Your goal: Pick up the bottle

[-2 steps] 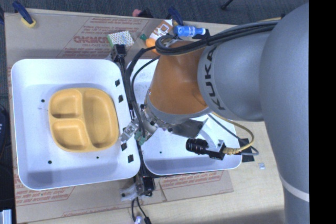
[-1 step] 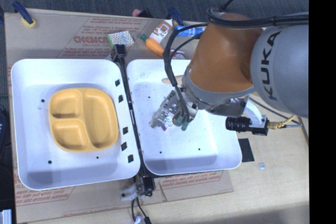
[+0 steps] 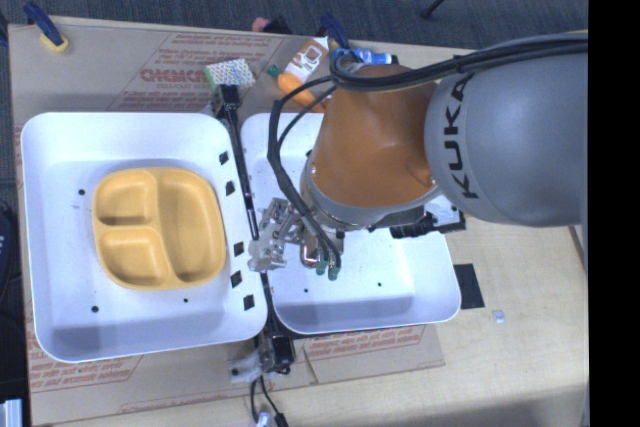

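Observation:
An orange bottle with a white label lies on the brown cardboard just behind the right bin, and the arm's orange band covers its lower end. My gripper hangs low over the left part of the right bin, close to the wall between the two bins, well in front of the bottle. The large grey and orange wrist hides most of the right bin's floor. I see nothing held in the gripper.
A yellow divided plate lies in the left bin. A small patterned packet and a blue item rest on the cardboard near the bottle. Blue clamps sit at the back edge. Black cables run between the bins.

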You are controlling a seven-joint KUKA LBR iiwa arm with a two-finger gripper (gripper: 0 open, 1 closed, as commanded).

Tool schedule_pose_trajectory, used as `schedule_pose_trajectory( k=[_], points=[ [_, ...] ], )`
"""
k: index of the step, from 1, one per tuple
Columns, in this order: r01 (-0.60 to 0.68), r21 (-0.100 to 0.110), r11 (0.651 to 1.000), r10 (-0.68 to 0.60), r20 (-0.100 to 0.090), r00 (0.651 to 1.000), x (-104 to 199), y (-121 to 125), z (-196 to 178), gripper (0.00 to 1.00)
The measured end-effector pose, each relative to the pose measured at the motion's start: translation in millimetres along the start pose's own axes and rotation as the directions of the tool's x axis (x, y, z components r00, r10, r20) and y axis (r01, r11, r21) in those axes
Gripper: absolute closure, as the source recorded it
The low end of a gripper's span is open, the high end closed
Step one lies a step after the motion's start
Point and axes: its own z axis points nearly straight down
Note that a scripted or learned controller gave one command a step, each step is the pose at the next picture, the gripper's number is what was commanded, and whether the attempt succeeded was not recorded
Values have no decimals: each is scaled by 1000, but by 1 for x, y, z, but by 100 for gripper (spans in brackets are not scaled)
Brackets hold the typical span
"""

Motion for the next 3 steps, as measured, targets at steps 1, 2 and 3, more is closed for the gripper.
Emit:
schedule_pose_trajectory(
  k=[1, 2, 3],
  points=[
    [462, 1, 887, -462, 4, 887, 4, 18, -21, 100],
    [493, 1, 870, -493, 4, 870, 8, 68, -45, 100],
    [570, 1, 822, -570, 5, 822, 23, 132, -49, 100]
  ],
)
